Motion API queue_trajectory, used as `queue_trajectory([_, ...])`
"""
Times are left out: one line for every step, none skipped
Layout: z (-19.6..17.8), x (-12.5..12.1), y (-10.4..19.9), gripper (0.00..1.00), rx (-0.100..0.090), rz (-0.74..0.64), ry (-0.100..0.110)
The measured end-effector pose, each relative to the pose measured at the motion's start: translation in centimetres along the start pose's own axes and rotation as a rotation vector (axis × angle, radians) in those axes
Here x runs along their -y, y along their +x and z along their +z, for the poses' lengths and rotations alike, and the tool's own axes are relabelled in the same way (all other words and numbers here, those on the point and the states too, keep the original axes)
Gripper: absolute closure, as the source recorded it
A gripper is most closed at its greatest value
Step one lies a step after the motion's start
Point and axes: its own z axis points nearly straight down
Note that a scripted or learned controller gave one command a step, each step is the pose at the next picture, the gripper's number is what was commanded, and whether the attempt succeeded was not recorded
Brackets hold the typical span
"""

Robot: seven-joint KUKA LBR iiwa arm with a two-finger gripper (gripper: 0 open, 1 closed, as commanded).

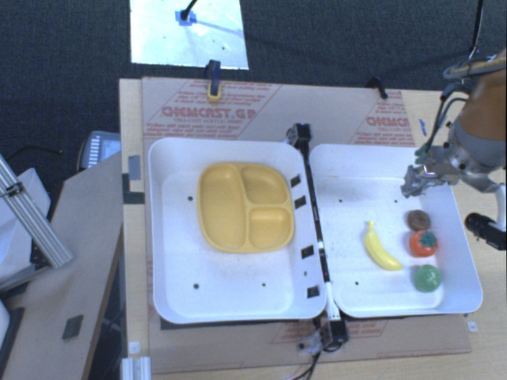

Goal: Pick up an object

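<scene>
In the right bin [356,299] lie a yellow banana [381,248], a brown round item [418,220], a red tomato-like fruit [423,244] and a green ball [427,278], clustered at the right side. My gripper [415,182] hangs over the bin's upper right area, just above the brown item and apart from it. I see nothing between its tips. The arm enters from the right edge.
The left bin [170,291] holds a yellow divided plate [244,207]. A black divider with clips [310,220] runs between the bins. Cardboard lies under both bins, and a metal rail stands at the far left.
</scene>
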Motion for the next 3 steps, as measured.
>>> queue_trajectory([0.8,-0.7,5.4,1.00,-0.002,-0.003,0.004])
queue_trajectory([1.5,-1.5,10.6,1.00,-0.003,-0.005,0.005])
queue_trajectory([0.1,-2.2,15.5,1.00,-0.003,-0.005,0.004])
